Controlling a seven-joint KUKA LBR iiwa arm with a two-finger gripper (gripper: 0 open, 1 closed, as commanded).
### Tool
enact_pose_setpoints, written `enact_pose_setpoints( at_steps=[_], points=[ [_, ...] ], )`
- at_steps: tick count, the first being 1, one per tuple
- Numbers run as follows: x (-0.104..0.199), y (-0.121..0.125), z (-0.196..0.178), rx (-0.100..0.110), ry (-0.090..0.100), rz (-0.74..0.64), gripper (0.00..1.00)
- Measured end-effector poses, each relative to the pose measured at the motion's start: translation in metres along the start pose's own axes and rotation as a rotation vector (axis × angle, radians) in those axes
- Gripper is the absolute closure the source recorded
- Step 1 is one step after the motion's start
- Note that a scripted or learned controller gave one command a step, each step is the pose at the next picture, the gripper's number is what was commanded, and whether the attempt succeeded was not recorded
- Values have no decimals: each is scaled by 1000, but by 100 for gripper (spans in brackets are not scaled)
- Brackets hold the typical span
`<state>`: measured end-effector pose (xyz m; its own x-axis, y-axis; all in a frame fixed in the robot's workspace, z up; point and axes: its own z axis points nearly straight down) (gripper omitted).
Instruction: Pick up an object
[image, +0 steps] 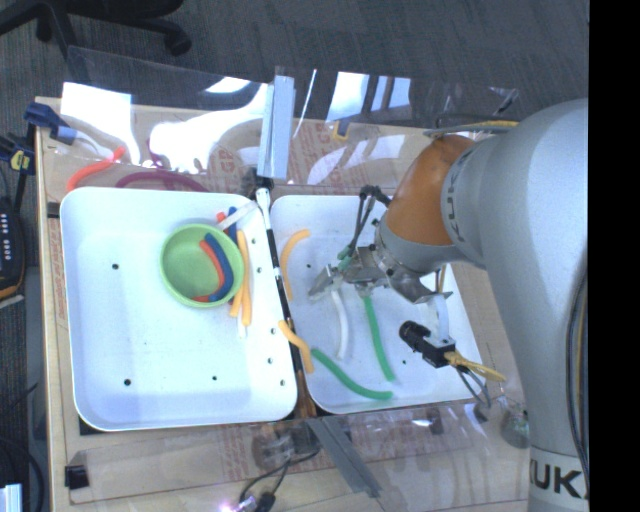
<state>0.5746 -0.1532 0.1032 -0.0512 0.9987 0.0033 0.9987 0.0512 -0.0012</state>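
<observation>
My gripper (333, 279) hangs low over the middle of the right bin (325, 212), pointing left. Just below it lie a white strip (342, 332) and a green strip (377, 335) that runs down from under the gripper. A second, longer green strip (350, 378) curves along the bin's front. An orange curved strip (291, 251) lies near the bin's left wall, to the left of the gripper. Nothing can be seen held in the gripper.
The left bin (130, 340) holds a green bowl (190, 265) with red and blue pieces in it and orange sticks (242, 290) beside it. Another orange piece (297, 344) rests across the divider between the bins. The arm covers the right bin's right side.
</observation>
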Motion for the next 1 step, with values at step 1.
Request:
enact_pose_setpoints(
  at_steps=[1],
  points=[
    [-54, -16, 8, -7, 0, 63, 0]
  ],
)
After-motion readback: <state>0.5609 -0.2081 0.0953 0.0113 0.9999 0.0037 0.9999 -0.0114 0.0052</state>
